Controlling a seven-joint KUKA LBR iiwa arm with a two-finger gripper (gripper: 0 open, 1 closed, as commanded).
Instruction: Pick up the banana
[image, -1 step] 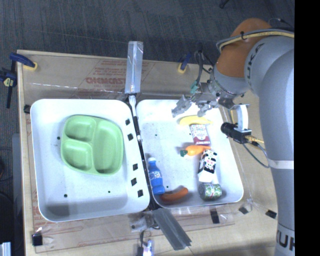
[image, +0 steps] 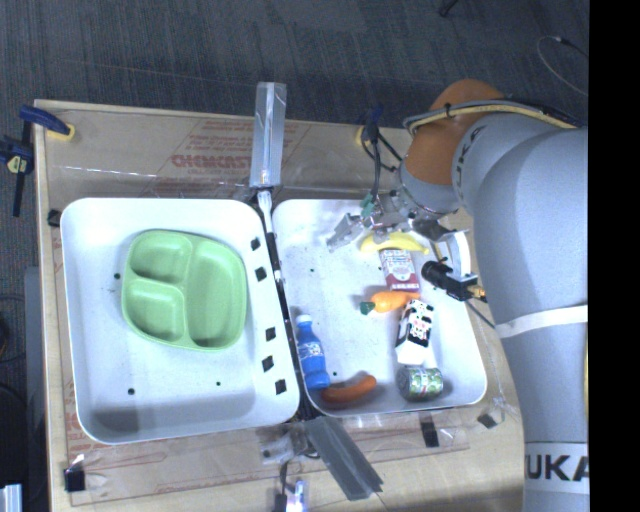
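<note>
Camera view: pincer (image: 352, 228), grip state unclear, hangs beside banana (image: 393, 241) near right bin's (image: 300, 225) far rim.

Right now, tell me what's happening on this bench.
The grey arm's end effector is down in the far part of the right bin, beside the banana, which lies on the bin floor. That bin also holds a small red carton, a carrot, a blue bottle, a sausage and a green can. A green divided plate sits in the left bin.
</note>
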